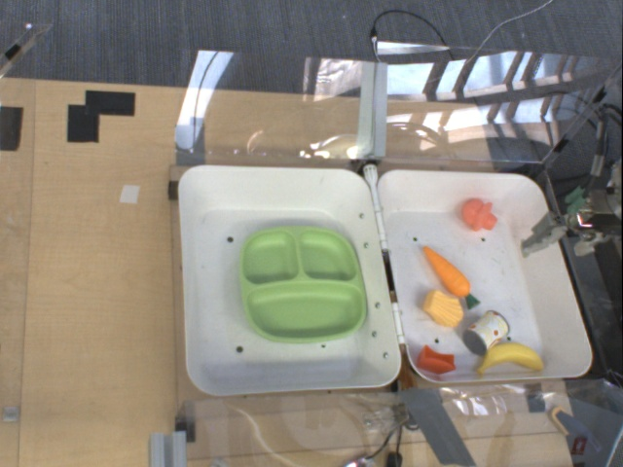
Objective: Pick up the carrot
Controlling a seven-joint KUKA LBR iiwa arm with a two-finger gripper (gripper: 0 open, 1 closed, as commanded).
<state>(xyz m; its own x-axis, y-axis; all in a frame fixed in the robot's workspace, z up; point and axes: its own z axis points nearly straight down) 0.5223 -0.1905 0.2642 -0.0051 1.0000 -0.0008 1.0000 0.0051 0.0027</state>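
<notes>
From the overhead camera, the carrot lies at a slant near the middle of the right bin, green tip toward the front. Just in front of it sits a yellow corn piece, with a small can, a banana and a red piece, perhaps a pepper, along the front edge. A pink item rests toward the back. The left bin holds a green divided plate. The jaws hang at the right bin's right edge, well apart from the carrot; whether they are apart or together I cannot tell.

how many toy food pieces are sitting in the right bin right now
5, plus a small can. Pink piece near the back, carrot in the middle, yellow corn just below it, red piece at the front edge, banana at the front right beside the can.
</notes>
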